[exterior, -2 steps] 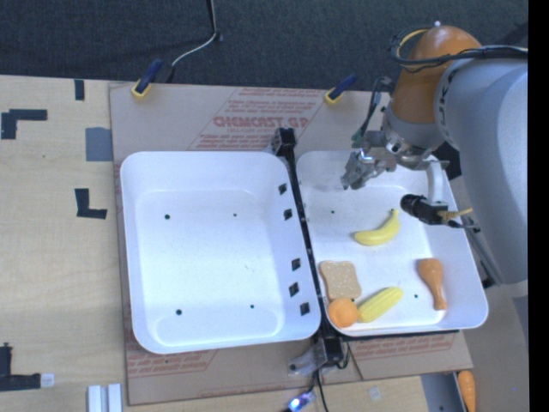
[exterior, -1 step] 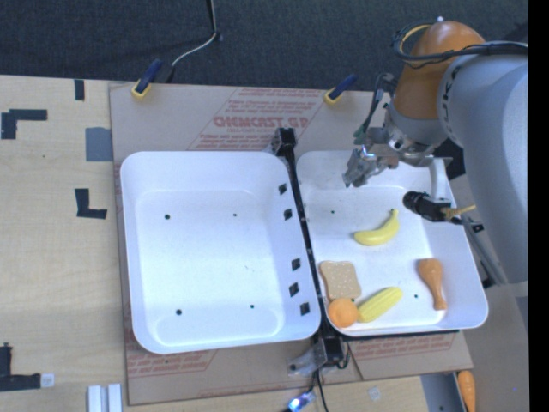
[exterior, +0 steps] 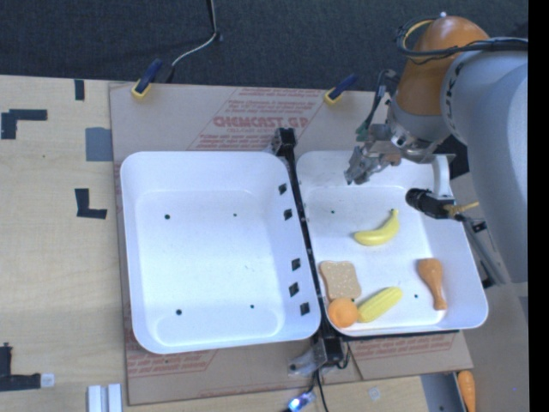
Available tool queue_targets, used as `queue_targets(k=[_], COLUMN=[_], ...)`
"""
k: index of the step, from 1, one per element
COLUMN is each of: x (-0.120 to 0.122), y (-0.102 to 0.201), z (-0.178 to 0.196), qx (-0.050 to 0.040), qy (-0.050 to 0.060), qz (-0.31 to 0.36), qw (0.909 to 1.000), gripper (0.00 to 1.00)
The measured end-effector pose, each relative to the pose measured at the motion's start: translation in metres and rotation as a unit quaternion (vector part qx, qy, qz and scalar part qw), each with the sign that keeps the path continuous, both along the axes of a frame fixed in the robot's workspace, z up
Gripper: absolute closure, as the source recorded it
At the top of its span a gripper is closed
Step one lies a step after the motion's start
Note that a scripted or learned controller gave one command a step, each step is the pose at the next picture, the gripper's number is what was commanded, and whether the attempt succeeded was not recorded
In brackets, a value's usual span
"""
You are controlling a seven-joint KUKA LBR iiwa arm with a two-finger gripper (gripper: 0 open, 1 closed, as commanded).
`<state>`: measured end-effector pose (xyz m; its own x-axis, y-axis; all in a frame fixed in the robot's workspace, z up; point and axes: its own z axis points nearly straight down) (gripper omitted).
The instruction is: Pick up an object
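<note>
End effector (exterior: 358,173), finger state unclear, above the right bin's (exterior: 459,320) far end, banana (exterior: 377,231) nearby.

Two clamps, yellow (exterior: 144,81) and blue (exterior: 341,87), on cardboard sheet (exterior: 249,118); black cable (exterior: 208,24) behind.

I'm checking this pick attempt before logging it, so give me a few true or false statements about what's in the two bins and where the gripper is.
1. The yellow plastic banana lies in the right-hand white bin. True.
2. The tan toy bread slice sits in the left-hand white bin. False: it lies in the right bin, touching the small orange ball.
3. The gripper is over the right bin's far part. True.
4. The gripper holds the banana. False: the banana lies on the bin floor, apart from it.
5. The yellow corn cob lies beside the orange ball. True.
</note>
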<state>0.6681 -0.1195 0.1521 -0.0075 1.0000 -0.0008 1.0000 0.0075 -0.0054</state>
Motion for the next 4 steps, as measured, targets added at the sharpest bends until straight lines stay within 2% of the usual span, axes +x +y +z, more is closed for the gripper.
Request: queue_targets(k=[1, 2, 3, 4], x=[-0.054, -0.095, -0.111, -0.111], y=[0.049, 0.089, 0.135, 0.132], z=[0.119, 0.136, 0.253, 0.255], qx=[0.0009, 0.0014, 0.0013, -0.0005], qy=[-0.007, -0.002, -0.008, -0.001], qz=[-0.001, -0.001, 0.0, -0.002], qw=[1.0, 1.0, 1.0, 1.0], gripper=[1.0, 1.0, 1.0, 1.0])
